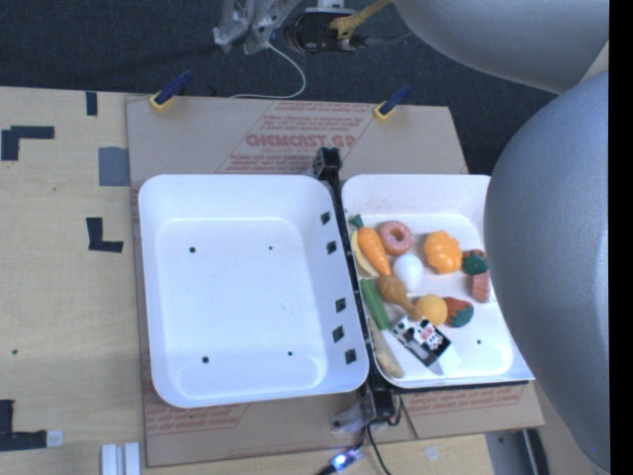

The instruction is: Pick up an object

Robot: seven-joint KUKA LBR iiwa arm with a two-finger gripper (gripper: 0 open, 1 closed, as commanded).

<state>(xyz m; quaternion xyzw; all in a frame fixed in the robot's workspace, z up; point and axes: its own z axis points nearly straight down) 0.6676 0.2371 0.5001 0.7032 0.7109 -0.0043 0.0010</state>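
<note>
Two white bins side by side on a brown cardboard sheet (297, 142) with red print, laid over a light wood bench (59, 265) carrying dark tape marks. Left bin (158, 206) has bare floor with four small dark dots. Right bin (465, 188) holds all the objects, bunched against its left wall and middle: carrot (371, 249), pink donut (397, 236), white egg (407, 269), orange pepper-like piece (442, 251), a yellow ball (431, 308), green stalk (374, 303), a black-and-white box (421, 338) tilted near the front. Black clips run down the seam between the bins. Blue-and-yellow clamps (170, 89) pin the cardboard's far corners. Dark carpet beyond the bench. Grey arm (554, 216) bulks over the right side, blurred and close to the lens, covering the right bin's right edge. Gripper (249, 18) sits high at the top of frame, over the carpet, well apart from both bins; whether it's spread or closed I can't tell, and nothing is visible between them.
</note>
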